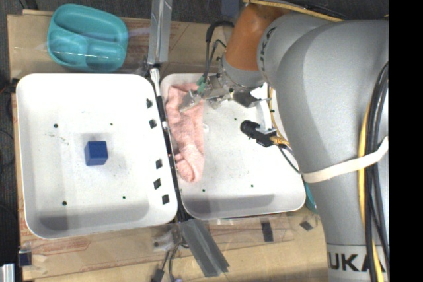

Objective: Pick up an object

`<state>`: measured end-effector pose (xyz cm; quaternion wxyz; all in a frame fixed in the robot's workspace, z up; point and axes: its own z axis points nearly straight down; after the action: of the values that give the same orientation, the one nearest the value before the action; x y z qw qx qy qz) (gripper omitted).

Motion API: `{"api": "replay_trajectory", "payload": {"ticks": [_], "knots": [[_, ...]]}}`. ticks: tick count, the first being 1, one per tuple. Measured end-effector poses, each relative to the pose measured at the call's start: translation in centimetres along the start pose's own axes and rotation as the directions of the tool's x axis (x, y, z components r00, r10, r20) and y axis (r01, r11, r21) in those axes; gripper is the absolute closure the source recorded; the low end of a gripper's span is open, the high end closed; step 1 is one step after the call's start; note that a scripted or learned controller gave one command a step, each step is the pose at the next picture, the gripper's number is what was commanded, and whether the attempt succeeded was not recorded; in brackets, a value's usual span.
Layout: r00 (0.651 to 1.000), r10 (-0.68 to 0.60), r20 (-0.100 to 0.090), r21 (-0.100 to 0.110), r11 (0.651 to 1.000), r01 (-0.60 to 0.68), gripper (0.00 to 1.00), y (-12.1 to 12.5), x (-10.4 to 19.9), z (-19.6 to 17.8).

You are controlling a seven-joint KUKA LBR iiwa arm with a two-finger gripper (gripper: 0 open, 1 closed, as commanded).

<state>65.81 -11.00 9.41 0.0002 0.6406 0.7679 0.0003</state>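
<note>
My gripper (200,92) hangs over the top end of a soft, limp pink cloth (188,135), best pinched at a fold; I cannot tell if it's open.

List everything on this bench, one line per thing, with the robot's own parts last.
bench: one, wooden, under both bins.
left-side bin: one, white, on the view's left.
right-side bin: one, white, right beside the first.
blue cube: one, blue, alone in the left-side bin.
pink cloth: one, pink, crumpled along the right-side bin's wall nearest the other bin.
teal tray: one, teal, on the bench beyond the left-side bin.
grey bar: two, grey, one at each end of the seam between the bins; the other is at the near end.
arm: one, grey with an orange band, reaching in from the view's right.
gripper: one, at the far end of the pink cloth.
</note>
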Motion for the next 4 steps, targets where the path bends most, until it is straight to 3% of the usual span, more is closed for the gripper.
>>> {"api": "replay_trajectory", "payload": {"ticks": [1,2,3,4], "knots": [[0.999,-0.043,-0.001,-0.001,0.999,0.043,0.00,-6.1,-0.2,0.0],[0.999,-0.040,0.001,-0.001,0.999,0.040,0.00,-0.2,-1.2,0.0],[0.982,-0.190,0.000,0.002,0.982,0.190,0.00,0.1,1.1,0.0],[0.983,-0.181,0.000,0.000,0.983,0.181,0.00,-3.9,1.1,0.0]]}}
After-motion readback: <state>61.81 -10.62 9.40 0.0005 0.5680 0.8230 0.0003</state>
